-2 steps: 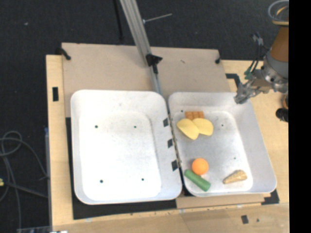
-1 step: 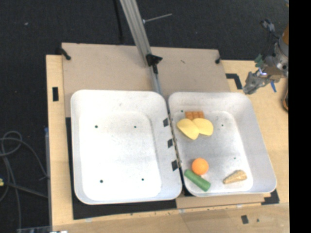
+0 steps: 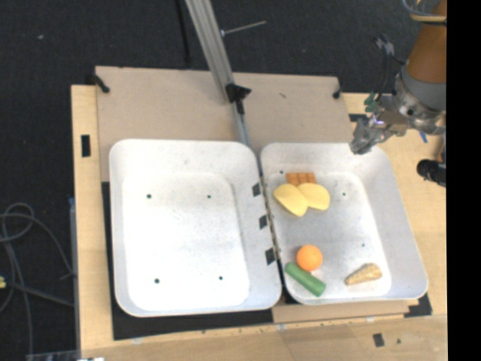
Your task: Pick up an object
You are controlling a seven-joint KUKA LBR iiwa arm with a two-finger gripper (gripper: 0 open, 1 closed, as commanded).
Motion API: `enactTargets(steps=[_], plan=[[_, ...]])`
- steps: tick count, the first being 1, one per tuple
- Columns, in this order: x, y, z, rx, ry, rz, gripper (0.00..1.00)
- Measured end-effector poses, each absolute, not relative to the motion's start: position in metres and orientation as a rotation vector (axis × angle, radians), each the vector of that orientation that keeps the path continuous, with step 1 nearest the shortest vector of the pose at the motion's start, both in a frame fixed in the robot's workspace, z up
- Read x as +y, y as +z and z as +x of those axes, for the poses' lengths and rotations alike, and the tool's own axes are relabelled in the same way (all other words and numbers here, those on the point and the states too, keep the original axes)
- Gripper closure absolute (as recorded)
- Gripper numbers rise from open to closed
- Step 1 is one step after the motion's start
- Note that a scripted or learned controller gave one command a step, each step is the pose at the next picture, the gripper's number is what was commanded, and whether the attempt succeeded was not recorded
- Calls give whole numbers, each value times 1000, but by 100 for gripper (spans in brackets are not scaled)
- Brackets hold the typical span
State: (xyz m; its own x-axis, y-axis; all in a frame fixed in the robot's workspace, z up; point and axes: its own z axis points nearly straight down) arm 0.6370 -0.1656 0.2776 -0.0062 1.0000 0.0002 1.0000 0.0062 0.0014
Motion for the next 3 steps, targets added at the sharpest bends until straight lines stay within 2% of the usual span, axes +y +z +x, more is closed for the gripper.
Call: enactTargets(steps=[1, 2, 3], plan=[[-118, 280, 630, 2228, 2, 2214, 100], [-74, 263, 613, 2228, -1, 2217, 100], [-26, 253, 609, 2229, 0, 2215, 100]])
